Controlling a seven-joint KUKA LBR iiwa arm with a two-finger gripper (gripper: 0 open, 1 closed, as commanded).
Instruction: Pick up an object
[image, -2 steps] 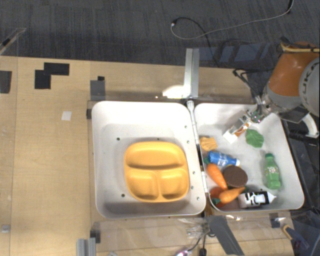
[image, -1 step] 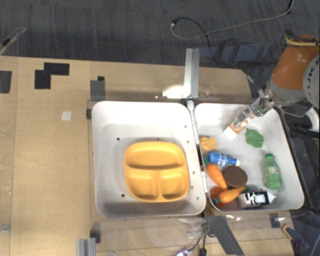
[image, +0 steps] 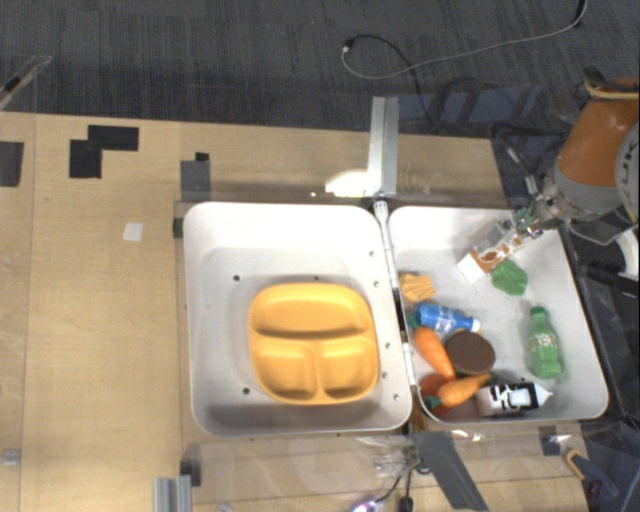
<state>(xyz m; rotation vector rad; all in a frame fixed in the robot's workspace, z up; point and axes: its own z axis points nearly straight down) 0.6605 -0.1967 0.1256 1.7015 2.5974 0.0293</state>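
Note:
My gripper (image: 529, 217) hangs over the far right part of the right bin (image: 575, 300), below the arm's orange band. Its tip sits right at the upper end of a white and orange carton (image: 488, 253), which lies tilted. I cannot make out whether the carton is between the gripper's tips or just beside them. A green lump (image: 510, 278) lies just below the carton. Nearer the front lie a green bottle (image: 543, 343), a blue bottle (image: 446, 320), two carrots (image: 431, 350) (image: 460, 390), a brown disc (image: 470, 353) and a black and white item (image: 515, 397).
A yellow divided tray (image: 313, 340) lies in the left bin (image: 210, 300). A small orange and yellow item (image: 415, 288) rests against the divider between the bins. A metal post (image: 384, 145) stands behind the bins. Cables run over the dark floor at the back.

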